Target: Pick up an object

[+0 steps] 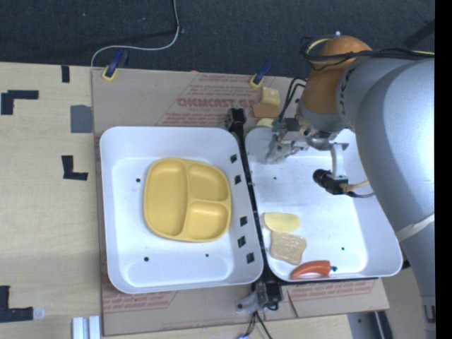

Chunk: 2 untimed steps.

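Camera view: hand [277, 149] well apart from toast [288, 247]

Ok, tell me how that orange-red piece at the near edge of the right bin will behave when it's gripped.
The orange-red piece is long, narrow and rounded, so it may roll or swivel if pinched off-centre. It looks smooth and glossy, perhaps slippery. It lies close to the right bin's near wall and beside the tan slice, so a push could jam it against the wall.
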Each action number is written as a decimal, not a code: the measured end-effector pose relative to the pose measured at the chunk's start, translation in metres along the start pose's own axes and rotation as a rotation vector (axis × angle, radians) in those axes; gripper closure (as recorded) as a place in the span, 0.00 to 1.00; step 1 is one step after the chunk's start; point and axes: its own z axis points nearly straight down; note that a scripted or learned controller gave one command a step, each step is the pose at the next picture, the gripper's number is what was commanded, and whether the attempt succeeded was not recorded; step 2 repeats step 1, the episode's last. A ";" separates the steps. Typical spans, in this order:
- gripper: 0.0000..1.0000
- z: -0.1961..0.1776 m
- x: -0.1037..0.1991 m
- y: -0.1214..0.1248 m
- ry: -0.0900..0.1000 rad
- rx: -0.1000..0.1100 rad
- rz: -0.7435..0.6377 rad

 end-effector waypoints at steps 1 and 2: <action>0.00 0.001 0.000 0.000 0.000 0.001 0.000; 0.00 0.001 0.000 0.000 0.000 0.001 0.000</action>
